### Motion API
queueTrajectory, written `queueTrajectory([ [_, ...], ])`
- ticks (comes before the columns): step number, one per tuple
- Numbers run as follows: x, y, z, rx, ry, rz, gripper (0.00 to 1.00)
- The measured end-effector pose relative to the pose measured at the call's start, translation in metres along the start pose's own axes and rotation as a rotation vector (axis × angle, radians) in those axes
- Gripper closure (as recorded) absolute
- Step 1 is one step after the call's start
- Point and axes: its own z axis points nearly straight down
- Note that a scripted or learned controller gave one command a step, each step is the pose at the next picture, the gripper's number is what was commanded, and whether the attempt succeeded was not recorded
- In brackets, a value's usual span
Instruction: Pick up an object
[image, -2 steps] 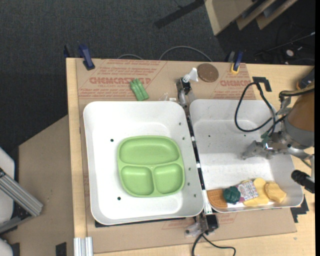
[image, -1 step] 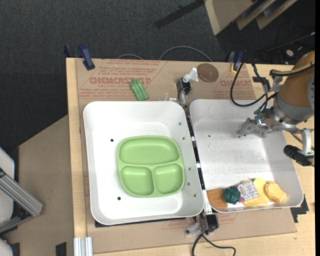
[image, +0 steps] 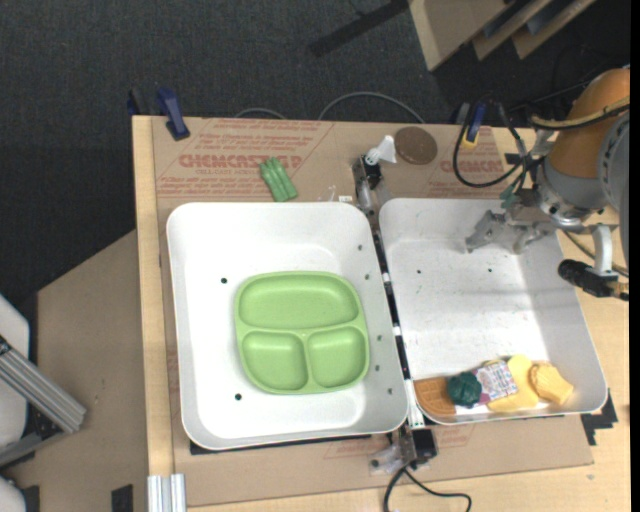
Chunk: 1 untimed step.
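Observation:
My gripper (image: 505, 234) hangs over the far right part of the right bin (image: 470, 310), its fingers spread open with nothing between them. Small objects lie together along that bin's near edge: a brown flat round piece (image: 432, 396), a dark green lump (image: 463, 390), a white and pink packet (image: 497, 378), a yellow piece (image: 520, 390) and an orange-tan piece (image: 551, 382). They are well below the gripper in the view. A light green divided plate (image: 300, 332) lies in the middle of the left bin (image: 200, 250).
On the bench behind the left bin lies a small green object (image: 279, 181). A brown disc (image: 415, 146) and a white fitting (image: 378, 155) sit behind the gap between the bins. Blue clamps (image: 172, 112) hold the cardboard's far edge.

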Motion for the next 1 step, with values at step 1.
queueTrajectory([
  [1, -0.0048, 0.0011, -0.0492, -0.027, -0.019, 0.001, 0.00],
])
